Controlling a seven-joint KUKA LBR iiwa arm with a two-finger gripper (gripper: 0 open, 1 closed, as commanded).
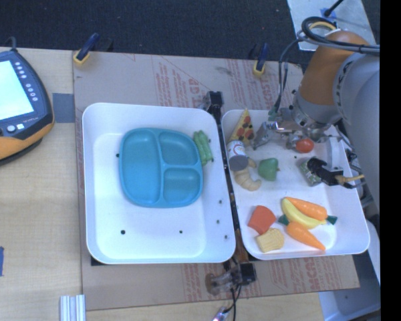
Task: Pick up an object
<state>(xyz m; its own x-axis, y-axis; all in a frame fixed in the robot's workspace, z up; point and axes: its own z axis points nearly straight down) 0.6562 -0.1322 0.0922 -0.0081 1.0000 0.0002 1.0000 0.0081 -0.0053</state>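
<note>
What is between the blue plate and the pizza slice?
In the camera view, a green bean pod lies by the blue plate, then the two bins' rims meet before the pizza slice.

Light wooden bench (33,206) topped with brown cardboard sheet (160,79); dark carpet floor (154,12) beyond; evenly lit.

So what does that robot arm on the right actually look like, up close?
It is a thick, rounded grey arm with a broad orange band above the wrist. A black cable loops over its top and another runs down its side. At its end sits a small gripper of dark and silvery metal parts.
</note>
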